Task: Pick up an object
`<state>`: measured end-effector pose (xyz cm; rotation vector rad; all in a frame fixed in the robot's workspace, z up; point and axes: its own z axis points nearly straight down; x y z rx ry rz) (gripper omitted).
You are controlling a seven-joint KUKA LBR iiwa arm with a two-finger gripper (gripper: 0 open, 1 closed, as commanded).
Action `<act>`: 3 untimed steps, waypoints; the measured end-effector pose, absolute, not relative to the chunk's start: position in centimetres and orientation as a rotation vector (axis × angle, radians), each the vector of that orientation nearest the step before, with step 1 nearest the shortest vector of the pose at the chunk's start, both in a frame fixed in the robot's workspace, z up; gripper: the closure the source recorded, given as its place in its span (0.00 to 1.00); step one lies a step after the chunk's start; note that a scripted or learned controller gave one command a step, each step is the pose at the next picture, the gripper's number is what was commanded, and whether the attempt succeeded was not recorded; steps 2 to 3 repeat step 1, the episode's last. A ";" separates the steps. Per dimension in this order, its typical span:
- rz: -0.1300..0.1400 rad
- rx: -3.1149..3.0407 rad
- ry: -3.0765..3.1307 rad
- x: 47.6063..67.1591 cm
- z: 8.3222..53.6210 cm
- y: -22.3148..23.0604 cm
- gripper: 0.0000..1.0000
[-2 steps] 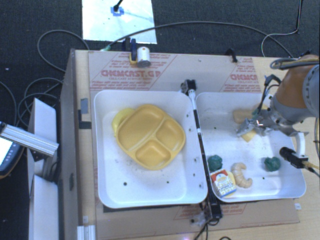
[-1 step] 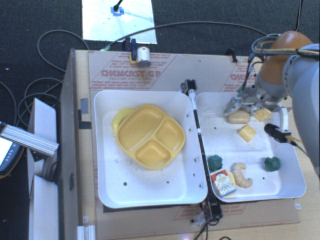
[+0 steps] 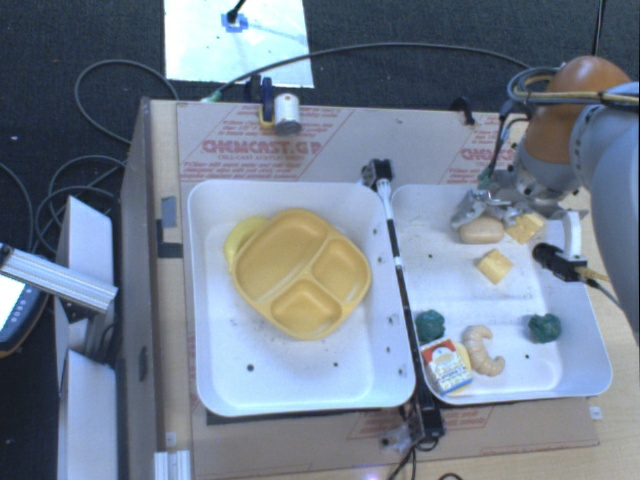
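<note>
In the left bin (image 3: 230, 368) a yellow divided plate (image 3: 300, 271) with 3 compartments lies tilted across the middle, and a second yellow piece (image 3: 240, 238) peeks out from under its 10 o'clock edge. A black divider strip (image 3: 398, 268) runs between the 2 bins. In the right bin (image 3: 580, 363), toward 7 o'clock, a small red and yellow carton (image 3: 448, 365) leans against the near-left corner, with a dark green lump (image 3: 430, 325) just above it and a pale curled piece (image 3: 484, 349) just beside it at 3 o'clock. A yellow cube (image 3: 494, 266) sits near the bin's centre. A second dark green lump (image 3: 544, 328) lies toward 4 o'clock. At 12 o'clock in this bin the gripper (image 3: 492, 208) is down over a tan rounded piece (image 3: 481, 231), with a yellow wedge (image 3: 525, 228) just to its right. The metal fingers appear spread around the tan piece's top; whether they clamp it cannot be told.
</note>
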<state>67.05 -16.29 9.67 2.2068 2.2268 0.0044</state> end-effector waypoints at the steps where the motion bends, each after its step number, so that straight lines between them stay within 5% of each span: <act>1: 0.007 2.213 2.225 65.6 18.6 -6.3 1.00; 3: 0.007 2.213 2.225 65.6 18.6 -6.3 1.00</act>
